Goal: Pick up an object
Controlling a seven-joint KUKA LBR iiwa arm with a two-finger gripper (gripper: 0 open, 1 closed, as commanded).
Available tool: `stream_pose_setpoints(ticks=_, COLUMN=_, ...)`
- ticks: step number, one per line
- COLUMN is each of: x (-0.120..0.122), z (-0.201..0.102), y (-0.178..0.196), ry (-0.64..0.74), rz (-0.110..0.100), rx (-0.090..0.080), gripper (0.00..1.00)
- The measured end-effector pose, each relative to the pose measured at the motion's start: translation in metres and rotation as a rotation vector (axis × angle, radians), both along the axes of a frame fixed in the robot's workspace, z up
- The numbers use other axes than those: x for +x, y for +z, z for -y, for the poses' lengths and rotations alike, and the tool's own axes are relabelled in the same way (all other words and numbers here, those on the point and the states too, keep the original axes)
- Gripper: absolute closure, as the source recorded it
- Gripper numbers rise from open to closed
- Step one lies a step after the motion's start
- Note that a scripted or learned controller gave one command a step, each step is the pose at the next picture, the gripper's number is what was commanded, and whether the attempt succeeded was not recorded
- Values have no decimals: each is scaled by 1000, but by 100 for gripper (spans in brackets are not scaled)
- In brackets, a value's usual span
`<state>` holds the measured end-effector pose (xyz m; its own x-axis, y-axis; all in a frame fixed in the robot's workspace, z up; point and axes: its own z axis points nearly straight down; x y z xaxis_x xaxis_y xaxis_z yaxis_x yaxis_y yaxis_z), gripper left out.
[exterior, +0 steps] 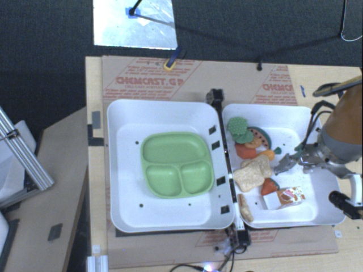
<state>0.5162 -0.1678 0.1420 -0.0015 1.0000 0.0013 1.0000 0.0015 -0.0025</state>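
The right bin (295, 118) holds several toy foods. Green broccoli (239, 129) lies at its back left beside a watermelon slice (260, 135), with an orange carrot piece (249, 151) just in front of them. A tan slice of toast (252, 173) lies in the middle left, and a red strawberry (269, 186) touches it on the right. Beside the strawberry is a small white and red carton (288, 198). A tan biscuit (245, 208) lies at the front left corner. My gripper (285, 162) reaches in from the right, low over the bin, just right of the toast and above the strawberry.
The left bin (125, 152) bears a green divided plate (174, 164). A black hinge strip (221, 152) runs between the two bins. The arm's orange band (347, 123) and grey wrist hang over the right bin's right edge. A black part (343, 203) sticks out at the front right.
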Motion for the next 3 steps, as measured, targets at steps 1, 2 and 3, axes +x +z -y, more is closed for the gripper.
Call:
stream_pose_setpoints(ticks=1, x=0, z=-1, y=-52, ry=-1, rz=0, rx=0, gripper=0)
stream_pose_setpoints(ticks=2, x=1, z=0, y=-39, ry=-1, rz=5, rx=-2, gripper=100)
stream_pose_setpoints(ticks=3, x=0, z=6, y=23, ry=1, rz=9, rx=-4, gripper=100)
